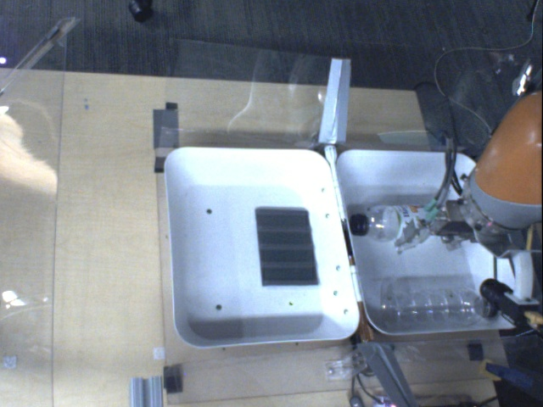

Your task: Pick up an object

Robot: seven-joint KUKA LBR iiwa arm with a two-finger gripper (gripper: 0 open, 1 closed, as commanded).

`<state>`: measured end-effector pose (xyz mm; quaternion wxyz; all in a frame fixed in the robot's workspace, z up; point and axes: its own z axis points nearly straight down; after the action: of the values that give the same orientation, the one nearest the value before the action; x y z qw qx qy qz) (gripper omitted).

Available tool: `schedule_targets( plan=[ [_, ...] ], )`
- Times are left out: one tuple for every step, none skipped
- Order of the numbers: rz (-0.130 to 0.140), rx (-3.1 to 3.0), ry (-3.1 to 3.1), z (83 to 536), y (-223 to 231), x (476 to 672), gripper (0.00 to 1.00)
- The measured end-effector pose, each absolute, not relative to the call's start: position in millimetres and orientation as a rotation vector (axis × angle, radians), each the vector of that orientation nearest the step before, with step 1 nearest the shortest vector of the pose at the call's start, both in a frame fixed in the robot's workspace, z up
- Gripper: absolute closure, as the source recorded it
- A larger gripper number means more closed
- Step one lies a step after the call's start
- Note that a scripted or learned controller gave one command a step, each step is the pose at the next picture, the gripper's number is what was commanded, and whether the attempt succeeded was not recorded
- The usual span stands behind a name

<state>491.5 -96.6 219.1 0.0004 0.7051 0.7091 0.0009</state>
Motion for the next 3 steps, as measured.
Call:
schedule_targets(
  plan=[
    [0.004,2.200,2.239,169,-109,545.8,0.00],
    [0.005,2.436,1.982,170,-109,488.0,0.00],
    [0.012,2.436,1.972,88,-113,594.0,0.00]
  ],
)
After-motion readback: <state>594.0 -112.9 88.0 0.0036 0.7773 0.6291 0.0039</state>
